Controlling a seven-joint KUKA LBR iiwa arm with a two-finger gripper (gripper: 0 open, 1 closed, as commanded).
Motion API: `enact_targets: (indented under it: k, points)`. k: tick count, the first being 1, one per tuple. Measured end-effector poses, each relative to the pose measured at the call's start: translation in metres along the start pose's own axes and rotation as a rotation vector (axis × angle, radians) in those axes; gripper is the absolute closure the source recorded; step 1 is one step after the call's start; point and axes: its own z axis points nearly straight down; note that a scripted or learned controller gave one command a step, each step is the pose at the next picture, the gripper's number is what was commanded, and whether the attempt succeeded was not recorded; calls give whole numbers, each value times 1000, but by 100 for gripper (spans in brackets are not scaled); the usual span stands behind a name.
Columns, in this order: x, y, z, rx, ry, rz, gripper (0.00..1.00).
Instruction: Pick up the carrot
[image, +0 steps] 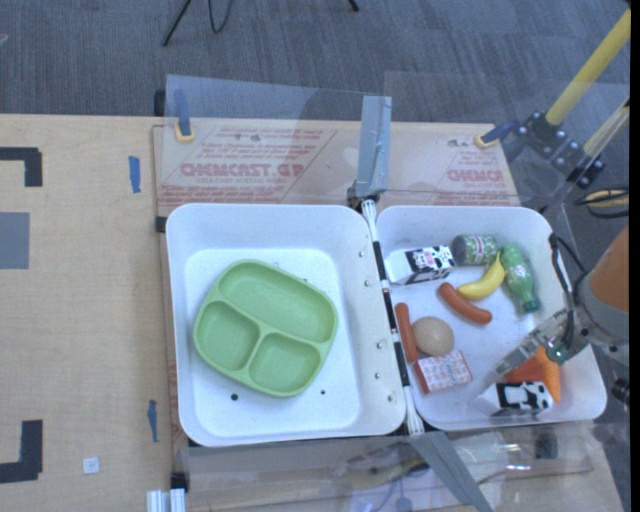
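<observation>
While my pincer sits low in the right bin, its fingers look spread and slanted over the carrot; nothing is between them that I can see, so no hold. Carrot: orange chunk at the bin's near right corner, touching a black-and-white carton just in front of it.

Handling guess: toy carrot, light, stiff, smooth skin so likely slippery. I'd pinch across its thick middle, fingers either side, clear of the carton and the bin wall.

Right bin contents:
- second black-and-white carton near the far left
- dark green can, green bottle, banana between them
- sausage mid-bin, another red stick along the left wall
- tan egg-like ball, red-patterned packet just in front of it

Left bin holds a green divided plate, three compartments, nothing in them. Both bins sit side by side on the tabletop.
</observation>
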Motion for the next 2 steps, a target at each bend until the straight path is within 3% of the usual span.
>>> enact_targets:
  k: [1,2]
  points:
    - [-1,2,-12,-6,-6,1,100]
    - [8,7,-9,-4,18,-11,0]
